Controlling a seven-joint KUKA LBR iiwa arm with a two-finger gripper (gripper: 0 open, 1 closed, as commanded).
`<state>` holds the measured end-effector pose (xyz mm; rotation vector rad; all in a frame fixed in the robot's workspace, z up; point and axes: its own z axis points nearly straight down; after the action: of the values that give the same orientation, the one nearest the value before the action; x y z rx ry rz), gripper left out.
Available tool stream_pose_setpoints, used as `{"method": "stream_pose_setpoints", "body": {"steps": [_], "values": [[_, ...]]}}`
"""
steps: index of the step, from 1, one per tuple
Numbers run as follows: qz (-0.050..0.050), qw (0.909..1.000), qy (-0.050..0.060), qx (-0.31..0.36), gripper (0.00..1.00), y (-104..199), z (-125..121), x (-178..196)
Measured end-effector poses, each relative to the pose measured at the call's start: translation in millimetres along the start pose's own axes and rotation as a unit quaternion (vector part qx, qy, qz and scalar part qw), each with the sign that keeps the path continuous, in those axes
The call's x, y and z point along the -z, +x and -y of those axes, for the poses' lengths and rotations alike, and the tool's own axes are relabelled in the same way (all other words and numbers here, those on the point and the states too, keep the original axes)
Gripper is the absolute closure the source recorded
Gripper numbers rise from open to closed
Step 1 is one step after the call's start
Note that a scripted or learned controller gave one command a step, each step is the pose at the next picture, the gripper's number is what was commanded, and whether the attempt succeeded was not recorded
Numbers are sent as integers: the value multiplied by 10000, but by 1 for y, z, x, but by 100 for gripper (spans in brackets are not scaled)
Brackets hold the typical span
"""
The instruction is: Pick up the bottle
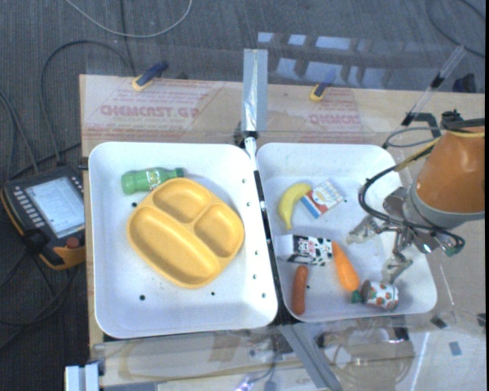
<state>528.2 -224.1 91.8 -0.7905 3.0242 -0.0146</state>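
The claw [391,247] hung open, holding nothing. The green bottle [149,179] lay far off to its left, in the other bin [106,300], untouched.

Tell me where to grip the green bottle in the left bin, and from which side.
Grip the green bottle across its body's middle, coming down from above. It lies on its side along the bin's far wall, cap toward the right, with the yellow tray close against its near side, so a side approach looks blocked.
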Motion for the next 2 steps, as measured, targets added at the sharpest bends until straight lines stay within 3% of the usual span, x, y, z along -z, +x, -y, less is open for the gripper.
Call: {"method": "stream_pose_setpoints", "body": {"steps": [1,2], "values": [[20,10000,14,-16,100,-2,1,12],[-34,9988,-65,-487,100,-84,-48,104]]}}
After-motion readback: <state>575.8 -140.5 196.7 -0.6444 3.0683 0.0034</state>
